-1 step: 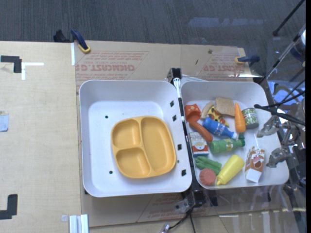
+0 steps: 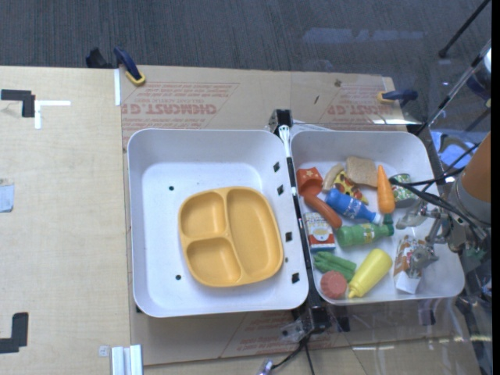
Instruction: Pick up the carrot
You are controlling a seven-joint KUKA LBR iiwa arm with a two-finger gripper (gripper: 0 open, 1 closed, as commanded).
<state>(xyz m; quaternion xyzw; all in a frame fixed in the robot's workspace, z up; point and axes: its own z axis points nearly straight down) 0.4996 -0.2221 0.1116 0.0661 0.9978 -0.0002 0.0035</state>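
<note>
Camera view shows the carrot (image 2: 384, 191) in the right bin (image 2: 359, 134), lying up and to the left of the gripper (image 2: 428, 233), near it but apart, with nothing seen held. The tangle of metal and cable at the wrist hides whether the gripper is spread or closed, so that cannot be told. The carrot is a small orange spindle, thicker at one end and tapering, lying nearly lengthwise away from the camera. It looks like a moulded toy, so it is probably light, stiff and smooth-skinned, not fragile but apt to squirt out of a pinch on the taper. The thick middle seems the best place to hold it, with the jaws closing across its short width rather than along its length. On the side away from the gripper a bread slice (image 2: 361, 170) and a blue bottle (image 2: 349, 204) crowd it; on the near side a green item (image 2: 403, 191) sits just beside it, leaving little room for a jaw there.
</note>
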